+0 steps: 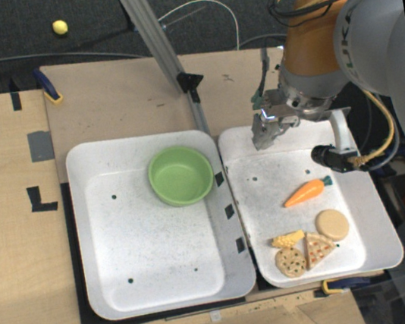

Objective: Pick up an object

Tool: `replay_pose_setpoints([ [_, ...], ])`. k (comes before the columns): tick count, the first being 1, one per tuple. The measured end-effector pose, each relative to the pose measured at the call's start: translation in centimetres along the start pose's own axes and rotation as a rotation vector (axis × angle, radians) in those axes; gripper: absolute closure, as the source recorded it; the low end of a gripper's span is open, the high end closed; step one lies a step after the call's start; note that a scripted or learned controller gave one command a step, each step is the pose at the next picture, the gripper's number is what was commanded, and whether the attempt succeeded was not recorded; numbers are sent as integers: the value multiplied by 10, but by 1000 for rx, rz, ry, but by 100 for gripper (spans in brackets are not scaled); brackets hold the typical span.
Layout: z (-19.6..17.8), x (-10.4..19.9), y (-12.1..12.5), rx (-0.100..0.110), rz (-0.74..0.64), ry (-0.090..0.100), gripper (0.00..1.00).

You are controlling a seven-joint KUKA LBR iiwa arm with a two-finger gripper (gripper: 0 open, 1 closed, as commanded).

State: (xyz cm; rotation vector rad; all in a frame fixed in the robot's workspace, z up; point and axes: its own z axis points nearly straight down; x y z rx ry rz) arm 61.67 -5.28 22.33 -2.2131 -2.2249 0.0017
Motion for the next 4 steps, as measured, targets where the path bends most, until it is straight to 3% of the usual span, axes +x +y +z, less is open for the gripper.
replay_pose_setpoints([
  [2, -9, 111, -22, 0, -3, 0, 100],
  [3, -3, 153, -45, 1, 0, -1, 100],
  [4, -3, 151, -44, -1, 3, -2, 0],
])
